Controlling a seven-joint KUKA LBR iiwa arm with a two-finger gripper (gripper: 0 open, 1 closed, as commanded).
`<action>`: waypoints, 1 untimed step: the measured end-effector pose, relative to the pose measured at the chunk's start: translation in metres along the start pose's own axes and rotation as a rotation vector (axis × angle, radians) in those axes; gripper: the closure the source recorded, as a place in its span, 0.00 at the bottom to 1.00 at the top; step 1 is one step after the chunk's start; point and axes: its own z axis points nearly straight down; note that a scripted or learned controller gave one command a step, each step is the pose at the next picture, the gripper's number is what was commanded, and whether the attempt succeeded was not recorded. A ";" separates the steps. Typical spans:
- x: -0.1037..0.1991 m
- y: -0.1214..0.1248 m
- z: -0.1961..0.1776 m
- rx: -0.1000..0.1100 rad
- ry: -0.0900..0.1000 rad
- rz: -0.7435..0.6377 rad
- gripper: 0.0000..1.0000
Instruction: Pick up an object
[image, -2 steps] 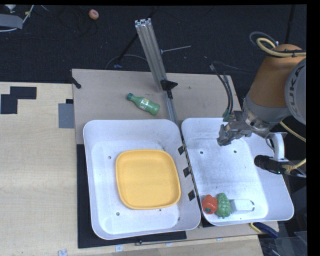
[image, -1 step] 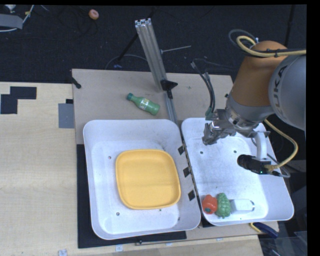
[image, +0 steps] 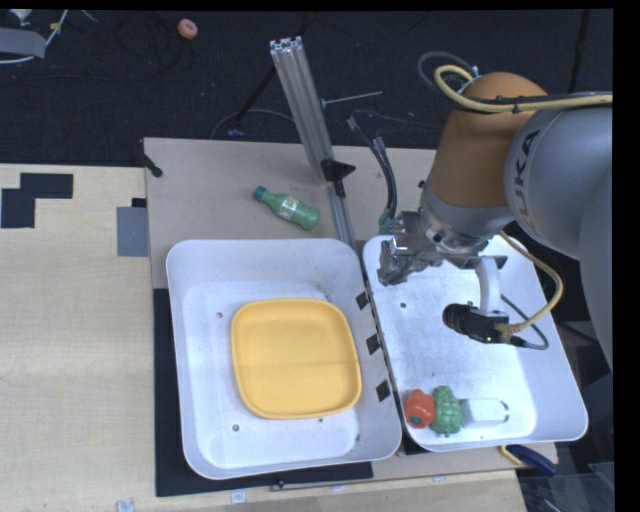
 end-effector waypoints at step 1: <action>0.047 0.007 0.013 0.001 0.000 0.000 1.00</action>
